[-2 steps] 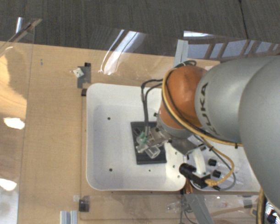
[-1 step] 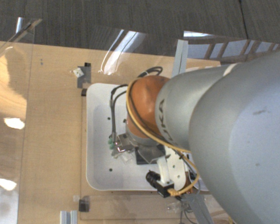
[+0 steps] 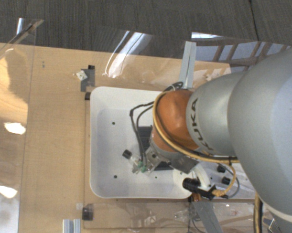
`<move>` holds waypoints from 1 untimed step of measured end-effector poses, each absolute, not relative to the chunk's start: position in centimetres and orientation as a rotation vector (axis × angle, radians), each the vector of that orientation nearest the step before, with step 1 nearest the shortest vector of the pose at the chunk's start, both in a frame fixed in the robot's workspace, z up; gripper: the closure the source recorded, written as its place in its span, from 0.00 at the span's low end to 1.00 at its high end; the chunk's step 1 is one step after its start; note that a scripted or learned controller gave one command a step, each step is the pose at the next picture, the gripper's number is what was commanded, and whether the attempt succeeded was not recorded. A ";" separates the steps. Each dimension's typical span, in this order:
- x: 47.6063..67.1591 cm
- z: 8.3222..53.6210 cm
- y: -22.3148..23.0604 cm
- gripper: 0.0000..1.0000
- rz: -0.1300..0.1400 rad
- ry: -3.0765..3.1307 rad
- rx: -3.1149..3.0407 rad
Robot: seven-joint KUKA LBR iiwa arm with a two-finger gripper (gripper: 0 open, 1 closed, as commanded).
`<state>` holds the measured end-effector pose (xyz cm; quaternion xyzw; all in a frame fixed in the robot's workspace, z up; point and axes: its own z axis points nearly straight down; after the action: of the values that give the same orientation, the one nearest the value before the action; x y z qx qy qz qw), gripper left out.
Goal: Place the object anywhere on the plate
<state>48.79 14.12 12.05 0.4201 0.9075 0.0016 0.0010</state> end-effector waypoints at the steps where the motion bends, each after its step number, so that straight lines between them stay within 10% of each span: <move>1: 53.5 21.3 20.1 1.00 0.008 2.869 1.269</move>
<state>53.48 20.11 21.30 0.4044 0.9146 0.0027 0.0022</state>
